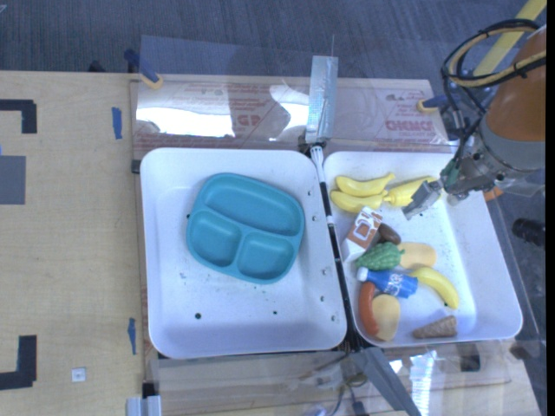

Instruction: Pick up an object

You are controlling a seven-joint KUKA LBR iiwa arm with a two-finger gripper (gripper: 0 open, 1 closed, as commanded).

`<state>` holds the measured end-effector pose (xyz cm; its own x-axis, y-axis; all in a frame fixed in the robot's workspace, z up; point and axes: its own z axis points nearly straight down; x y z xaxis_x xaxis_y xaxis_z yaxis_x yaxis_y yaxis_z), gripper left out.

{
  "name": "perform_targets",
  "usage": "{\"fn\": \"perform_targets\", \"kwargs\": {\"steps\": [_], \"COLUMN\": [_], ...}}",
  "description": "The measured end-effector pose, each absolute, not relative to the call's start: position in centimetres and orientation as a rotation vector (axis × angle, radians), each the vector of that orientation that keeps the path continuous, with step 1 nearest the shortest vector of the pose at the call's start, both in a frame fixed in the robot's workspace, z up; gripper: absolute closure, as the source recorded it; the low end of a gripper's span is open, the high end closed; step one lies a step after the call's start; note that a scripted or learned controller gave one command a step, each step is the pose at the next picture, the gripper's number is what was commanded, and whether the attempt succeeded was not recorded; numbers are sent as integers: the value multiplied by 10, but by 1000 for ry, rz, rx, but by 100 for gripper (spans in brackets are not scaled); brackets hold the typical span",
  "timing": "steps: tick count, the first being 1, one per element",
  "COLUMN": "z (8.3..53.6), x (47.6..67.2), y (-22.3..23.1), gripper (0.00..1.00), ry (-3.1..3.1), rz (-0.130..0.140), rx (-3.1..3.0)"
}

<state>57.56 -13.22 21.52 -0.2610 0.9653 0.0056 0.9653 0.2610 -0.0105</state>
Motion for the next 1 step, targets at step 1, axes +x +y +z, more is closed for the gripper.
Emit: {"fn": "perform_targets", "kwargs": {"steps": [1], "z": [119], "x": [659], "y": [-127], "gripper": [0], "ry": [-2596], "rz": [4], "rx": [-1761]}}
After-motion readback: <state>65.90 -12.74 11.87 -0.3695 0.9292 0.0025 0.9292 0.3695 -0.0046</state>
